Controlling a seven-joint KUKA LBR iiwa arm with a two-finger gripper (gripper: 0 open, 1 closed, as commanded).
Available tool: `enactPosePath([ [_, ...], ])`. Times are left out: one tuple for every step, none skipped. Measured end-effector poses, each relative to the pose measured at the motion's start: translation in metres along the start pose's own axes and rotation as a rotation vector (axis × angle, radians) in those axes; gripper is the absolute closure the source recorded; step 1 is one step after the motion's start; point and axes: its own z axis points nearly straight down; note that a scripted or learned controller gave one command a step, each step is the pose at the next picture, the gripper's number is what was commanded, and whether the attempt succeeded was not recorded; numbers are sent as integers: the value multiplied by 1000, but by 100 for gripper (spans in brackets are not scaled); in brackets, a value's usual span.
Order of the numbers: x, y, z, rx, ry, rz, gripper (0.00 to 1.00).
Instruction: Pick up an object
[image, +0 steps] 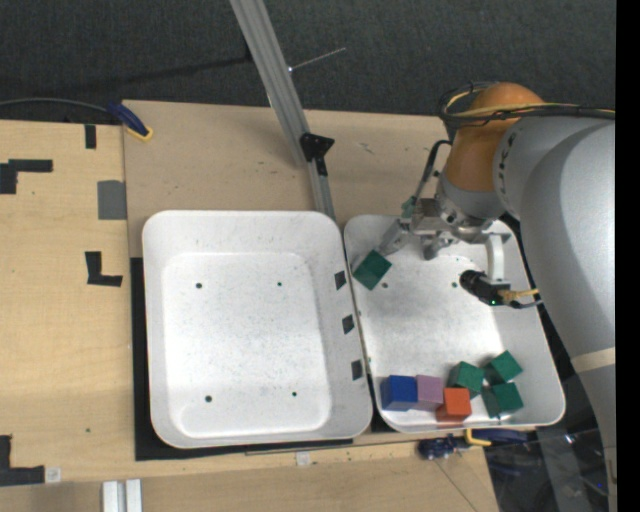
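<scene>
A dark green block (372, 270) hangs tilted over the left edge of the right bin (420, 320), at the tips of my gripper (380, 258). The gripper's grey fingers reach down and left from the wrist (440, 220) and close on the block's upper side. Along the right bin's near wall lie several more blocks: a blue one (400, 391), a purple one (430, 389), an orange one (456, 403) and three green ones (466, 377) (505, 366) (503, 399).
The left bin (245, 325) sits beside the right one, their rims touching. A slanted metal rail (285, 90) with a black clamp (316, 147) stands behind the bins. The bulky grey arm (570, 220) covers the right bin's right side.
</scene>
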Motion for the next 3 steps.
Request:
enactPosePath([
  [1, 0, -10, 0, 0, -2, 100],
  [10, 0, -57, -8, 2, -1, 100],
  [12, -2, -101, -8, 2, 0, 100],
])
